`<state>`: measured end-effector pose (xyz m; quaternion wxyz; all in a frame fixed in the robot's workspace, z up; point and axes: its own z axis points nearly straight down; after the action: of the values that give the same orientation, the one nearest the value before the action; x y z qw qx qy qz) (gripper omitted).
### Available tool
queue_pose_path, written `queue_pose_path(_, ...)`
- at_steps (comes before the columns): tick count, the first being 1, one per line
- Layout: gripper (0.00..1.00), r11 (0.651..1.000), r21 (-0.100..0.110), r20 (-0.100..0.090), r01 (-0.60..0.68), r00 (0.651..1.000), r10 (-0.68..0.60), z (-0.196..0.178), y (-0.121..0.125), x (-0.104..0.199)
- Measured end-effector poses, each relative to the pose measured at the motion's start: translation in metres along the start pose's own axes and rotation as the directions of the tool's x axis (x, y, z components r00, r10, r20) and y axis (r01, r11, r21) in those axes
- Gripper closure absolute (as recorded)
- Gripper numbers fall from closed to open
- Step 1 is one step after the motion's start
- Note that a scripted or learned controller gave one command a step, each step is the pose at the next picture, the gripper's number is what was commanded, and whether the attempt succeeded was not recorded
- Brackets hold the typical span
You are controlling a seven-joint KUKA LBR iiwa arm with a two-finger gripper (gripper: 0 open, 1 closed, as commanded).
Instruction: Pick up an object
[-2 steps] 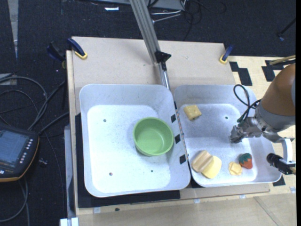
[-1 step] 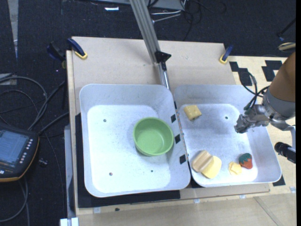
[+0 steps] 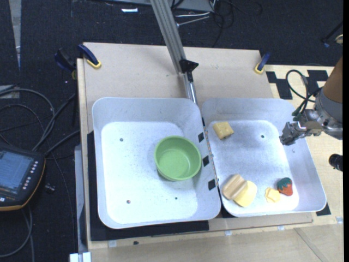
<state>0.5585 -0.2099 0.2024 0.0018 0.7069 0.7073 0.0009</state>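
My gripper (image 3: 289, 135) hangs over the right edge of the right bin (image 3: 256, 119), with nothing visible between its fingers. Below it in the right bin lie a small tan block (image 3: 222, 130) at the upper left, a pale yellow chunky object (image 3: 240, 190) at the lower left, a small yellow piece (image 3: 272, 195) and a red item with a green top (image 3: 285, 186) at the lower right. A green bowl (image 3: 177, 158) stands upright in the left bin (image 3: 114, 146).
A slanted metal pole (image 3: 170, 31) runs from the top down to the seam between the bins. Clamps (image 3: 90, 56) sit at the bench's back corners. Cables (image 3: 297, 86) trail by the arm at the right.
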Motion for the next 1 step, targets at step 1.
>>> queue_pose_path(1, 1.0, 1.0, 0.001, 0.0, 0.0, 1.0, 0.0, -0.0302, 0.0007, -0.0001)
